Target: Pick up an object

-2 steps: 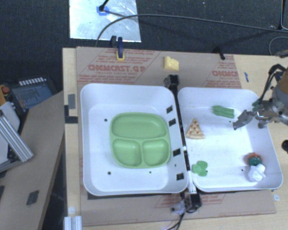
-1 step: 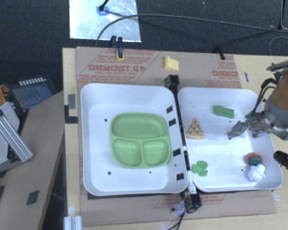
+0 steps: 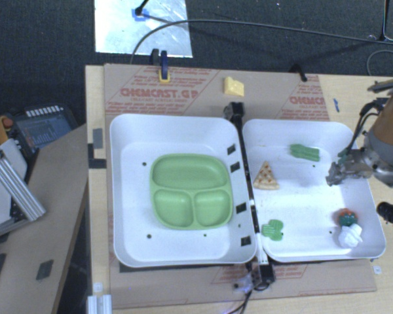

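In the right bin point(image 3: 314, 241) lie a pizza-slice toy point(image 3: 266, 176) at its left, a green toy point(image 3: 304, 152) near the back, a small green piece point(image 3: 272, 229) at the front left, and a white, red and green toy point(image 3: 348, 227) at the front right. My gripper point(image 3: 336, 173) hangs over the right side of this bin, right of the pizza slice and below the green toy, with nothing seen in it. It stands apart from every toy.
The left bin point(image 3: 128, 175) holds a green divided plate point(image 3: 190, 190). A yellow block point(image 3: 234, 86) rests on the cardboard behind the bins. Clips line the wall between the bins point(image 3: 242, 175). Cables run across the back.
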Motion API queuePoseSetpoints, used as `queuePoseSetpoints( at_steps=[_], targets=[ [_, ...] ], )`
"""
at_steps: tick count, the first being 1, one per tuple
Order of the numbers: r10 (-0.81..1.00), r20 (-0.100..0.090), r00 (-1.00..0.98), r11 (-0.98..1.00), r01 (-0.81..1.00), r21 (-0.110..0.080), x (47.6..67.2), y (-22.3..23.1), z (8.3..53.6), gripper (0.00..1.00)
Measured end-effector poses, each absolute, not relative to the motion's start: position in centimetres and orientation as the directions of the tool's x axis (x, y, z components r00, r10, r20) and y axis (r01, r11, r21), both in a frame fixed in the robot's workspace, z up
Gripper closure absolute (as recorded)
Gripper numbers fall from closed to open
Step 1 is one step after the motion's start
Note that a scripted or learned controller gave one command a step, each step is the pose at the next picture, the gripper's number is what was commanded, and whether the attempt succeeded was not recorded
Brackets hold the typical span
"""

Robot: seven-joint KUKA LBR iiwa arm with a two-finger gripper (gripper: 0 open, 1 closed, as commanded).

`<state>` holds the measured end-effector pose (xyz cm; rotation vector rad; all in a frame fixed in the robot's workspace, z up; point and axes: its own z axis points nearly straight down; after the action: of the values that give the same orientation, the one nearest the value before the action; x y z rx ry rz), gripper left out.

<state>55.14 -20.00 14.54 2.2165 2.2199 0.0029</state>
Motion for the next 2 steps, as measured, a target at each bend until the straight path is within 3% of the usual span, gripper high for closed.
queuePoseSetpoints(
  at_steps=[2],
  targets=[
    [1.0, -0.003, -0.005, 0.005, 1.0, 0.008, 55.2, -19.7, 26.3, 1.0]
  ],
)
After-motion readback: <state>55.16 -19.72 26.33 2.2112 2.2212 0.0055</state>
